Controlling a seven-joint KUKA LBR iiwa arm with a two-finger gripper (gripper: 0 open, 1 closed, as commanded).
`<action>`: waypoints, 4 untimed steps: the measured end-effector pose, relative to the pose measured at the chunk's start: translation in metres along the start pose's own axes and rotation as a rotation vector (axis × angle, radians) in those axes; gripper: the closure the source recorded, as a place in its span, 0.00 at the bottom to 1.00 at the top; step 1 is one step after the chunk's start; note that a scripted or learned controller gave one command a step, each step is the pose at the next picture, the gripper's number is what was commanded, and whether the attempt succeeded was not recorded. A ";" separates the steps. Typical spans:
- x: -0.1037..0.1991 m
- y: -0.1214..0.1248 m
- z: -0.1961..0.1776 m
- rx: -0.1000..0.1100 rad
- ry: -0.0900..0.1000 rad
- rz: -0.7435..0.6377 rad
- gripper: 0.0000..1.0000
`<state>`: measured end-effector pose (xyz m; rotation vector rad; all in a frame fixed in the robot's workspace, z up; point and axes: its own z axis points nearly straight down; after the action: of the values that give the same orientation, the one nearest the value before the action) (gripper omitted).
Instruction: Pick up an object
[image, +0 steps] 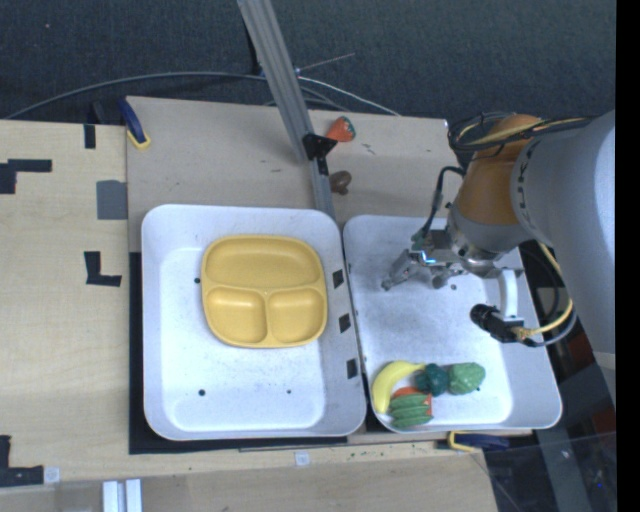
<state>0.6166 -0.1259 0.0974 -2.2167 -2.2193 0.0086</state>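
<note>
I held the gripper (408, 274) spread and empty over the right bin (400, 325), the toy food (428, 384) heaped well below it, judging it needed centring over one piece before descending.

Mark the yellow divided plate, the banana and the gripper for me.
yellow divided plate (264, 290): camera view, point on its central ridge, left bin.
banana (390, 381): camera view, mid-curve, near edge of right bin.
gripper (408, 272): camera view, at its tips, above right bin.

On the worktop (230, 160) sit 2 bins: the left bin (160, 330) holds a divided plate (265, 290); the right bin (525, 400) holds toy food (425, 385) at its near edge, my fingers (415, 265) above its far half.
</note>
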 end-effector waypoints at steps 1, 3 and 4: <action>0.001 0.001 -0.014 -0.004 0.000 -0.002 1.00; 0.001 0.002 -0.099 -0.011 0.000 0.000 1.00; 0.001 0.003 -0.130 -0.009 0.001 0.000 1.00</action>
<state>0.6204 -0.1248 0.2268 -2.2211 -2.2239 -0.0024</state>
